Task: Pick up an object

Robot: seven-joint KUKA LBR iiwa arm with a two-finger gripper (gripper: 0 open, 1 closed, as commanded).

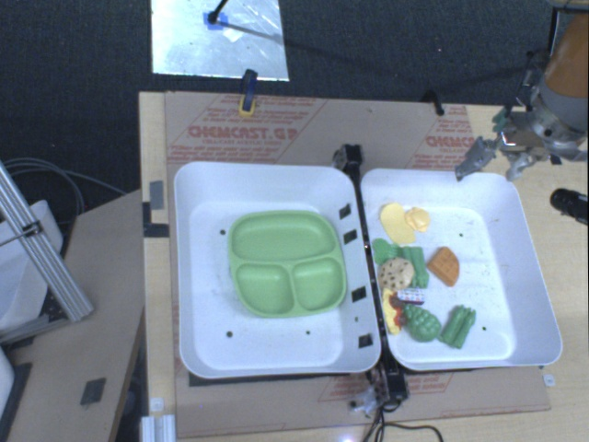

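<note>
Lying in the right bin (529,247) are small toy foods (419,279), the fingers (474,161) spread apart above its rim.

Gripper (495,159) above far right corner of right bin (529,284), fingers spread, nothing between. Toy food clustered in that bin's left half. Green divided tray (283,262) in left bin (198,247).

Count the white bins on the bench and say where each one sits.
2. The left bin holds a green tray; the right bin, touching it, holds the small food items. None seems hidden.
</note>
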